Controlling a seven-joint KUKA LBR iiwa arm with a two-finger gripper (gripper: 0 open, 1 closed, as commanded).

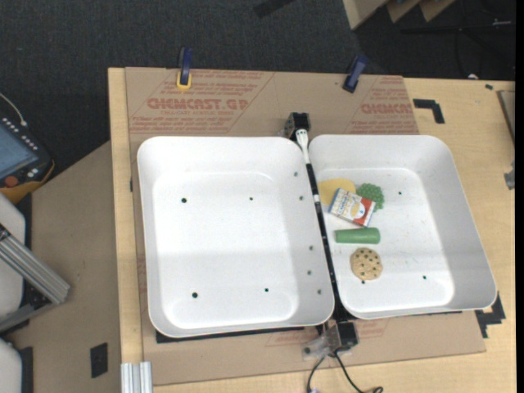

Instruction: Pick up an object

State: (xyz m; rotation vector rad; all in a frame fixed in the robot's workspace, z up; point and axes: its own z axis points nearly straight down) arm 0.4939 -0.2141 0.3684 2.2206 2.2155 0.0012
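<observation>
floor (pixel 123 15): dark carpet | bench (pixel 246 92): brown cardboard, clamped

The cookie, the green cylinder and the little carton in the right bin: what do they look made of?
The cookie looks like moulded plastic toy food: tan, matte, with dark chips. The green cylinder looks like smooth plastic, evenly coloured with a slight sheen. The carton could be printed card or plastic; its flat faces carry printed graphics, too small to settle. The right bin looks like thin white plastic.
</observation>
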